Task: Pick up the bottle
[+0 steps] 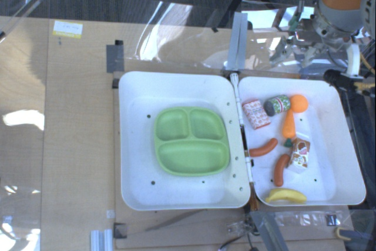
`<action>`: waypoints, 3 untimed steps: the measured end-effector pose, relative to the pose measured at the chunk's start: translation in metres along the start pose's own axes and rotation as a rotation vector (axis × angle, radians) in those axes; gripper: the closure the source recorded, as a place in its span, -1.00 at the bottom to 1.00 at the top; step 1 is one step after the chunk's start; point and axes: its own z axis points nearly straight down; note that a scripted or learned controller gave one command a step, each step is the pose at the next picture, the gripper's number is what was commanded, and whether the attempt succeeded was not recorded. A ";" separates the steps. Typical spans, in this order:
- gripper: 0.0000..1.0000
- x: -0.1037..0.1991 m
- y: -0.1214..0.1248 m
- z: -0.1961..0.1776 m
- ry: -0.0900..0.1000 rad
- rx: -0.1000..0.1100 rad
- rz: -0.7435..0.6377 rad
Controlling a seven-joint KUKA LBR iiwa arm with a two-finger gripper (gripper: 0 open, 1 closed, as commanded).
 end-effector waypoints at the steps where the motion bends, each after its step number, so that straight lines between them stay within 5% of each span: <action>1: -1.00 -0.043 -0.002 0.156 0.001 0.005 -0.111; 2: -1.00 -0.105 -0.086 0.188 -0.003 -0.004 -0.248; 3: -1.00 -0.005 -0.008 0.190 -0.003 0.008 0.148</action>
